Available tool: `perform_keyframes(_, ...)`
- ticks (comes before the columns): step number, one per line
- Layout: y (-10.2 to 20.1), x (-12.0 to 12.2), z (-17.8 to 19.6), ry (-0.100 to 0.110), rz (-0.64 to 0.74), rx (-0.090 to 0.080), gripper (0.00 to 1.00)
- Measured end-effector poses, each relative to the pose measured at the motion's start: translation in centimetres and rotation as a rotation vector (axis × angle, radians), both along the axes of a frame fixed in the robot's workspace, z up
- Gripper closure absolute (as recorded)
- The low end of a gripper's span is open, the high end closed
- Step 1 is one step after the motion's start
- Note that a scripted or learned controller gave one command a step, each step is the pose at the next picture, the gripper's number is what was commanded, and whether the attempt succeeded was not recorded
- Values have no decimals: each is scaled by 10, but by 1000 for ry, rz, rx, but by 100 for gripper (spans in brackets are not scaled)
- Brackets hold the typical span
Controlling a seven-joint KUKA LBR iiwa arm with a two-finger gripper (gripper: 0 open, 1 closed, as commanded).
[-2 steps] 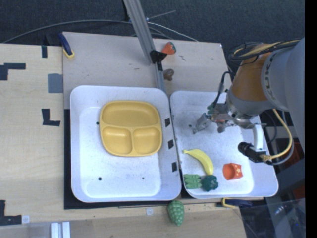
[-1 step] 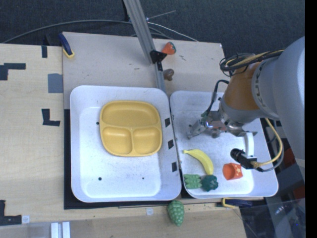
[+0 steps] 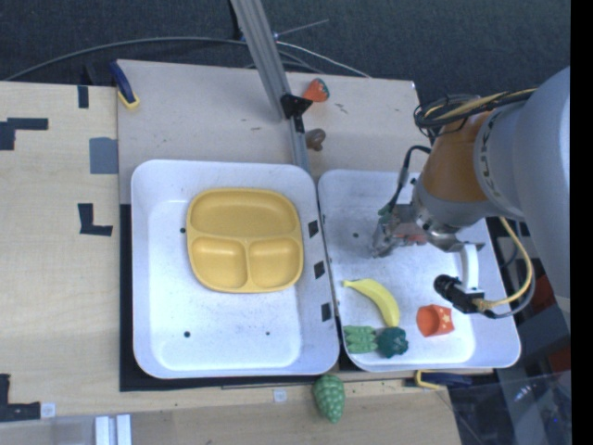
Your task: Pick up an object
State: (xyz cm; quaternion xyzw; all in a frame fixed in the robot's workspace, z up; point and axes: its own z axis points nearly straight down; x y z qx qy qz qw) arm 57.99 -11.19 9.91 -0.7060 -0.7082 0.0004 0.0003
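Observation:
In the right bin point(image 3: 357, 193) lie a yellow banana point(image 3: 375, 298), a green broccoli piece point(image 3: 378, 340) at the front edge, and a small orange-red object point(image 3: 435, 320) to the banana's right. My gripper point(image 3: 386, 237) hangs low over the bin's middle, above and slightly right of the banana, with bare bin floor beneath it. Nothing shows between its fingers. The grey arm with its orange band enters from the right and covers part of the bin's back right.
The left bin point(image 3: 157, 332) holds a yellow divided plate point(image 3: 245, 237). A green bumpy object point(image 3: 328, 396) lies on the bench in front of the bins. A metal pole point(image 3: 264, 44) rises behind the bins, with a small orange item point(image 3: 317, 89) beside it.

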Motion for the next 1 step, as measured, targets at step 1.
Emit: perform_keyframes(1,-9,4,48,-4,-3,-1,100)
